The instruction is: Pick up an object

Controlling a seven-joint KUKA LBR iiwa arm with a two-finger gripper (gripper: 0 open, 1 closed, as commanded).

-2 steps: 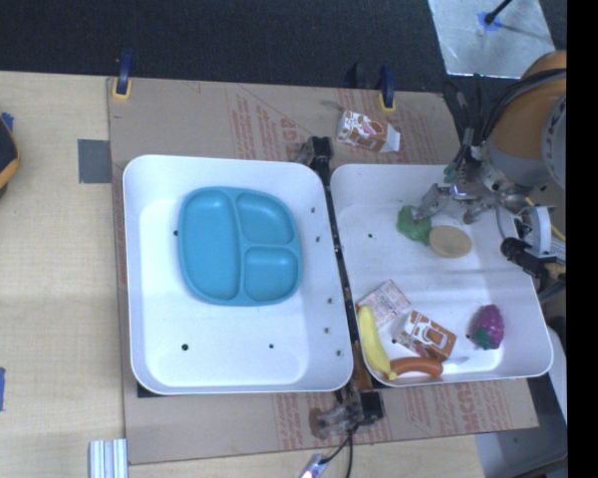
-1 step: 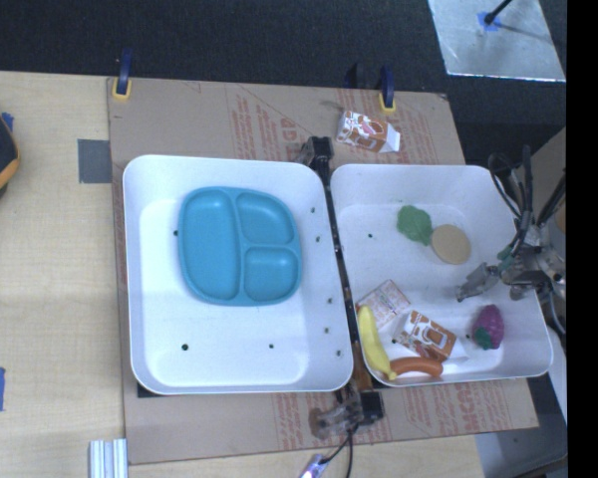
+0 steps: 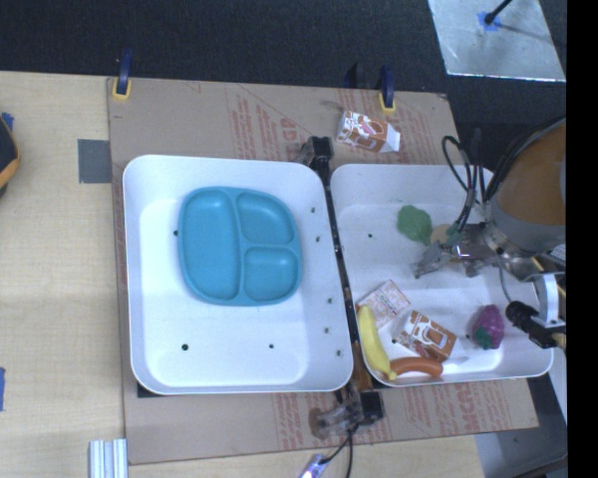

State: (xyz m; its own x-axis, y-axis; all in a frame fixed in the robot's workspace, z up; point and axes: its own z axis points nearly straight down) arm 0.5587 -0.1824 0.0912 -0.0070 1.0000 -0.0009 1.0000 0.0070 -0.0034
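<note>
Camera view: gripper (image 3: 429,263), fingers spread and holding nothing, low in the right bin (image 3: 359,192) just beside the green object (image 3: 415,223), which is probably light, soft and rounded, best pinched across its middle.

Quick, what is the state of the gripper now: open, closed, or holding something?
Gripper: open, holding nothing; it is low in the right bin, just below the green object.
</note>
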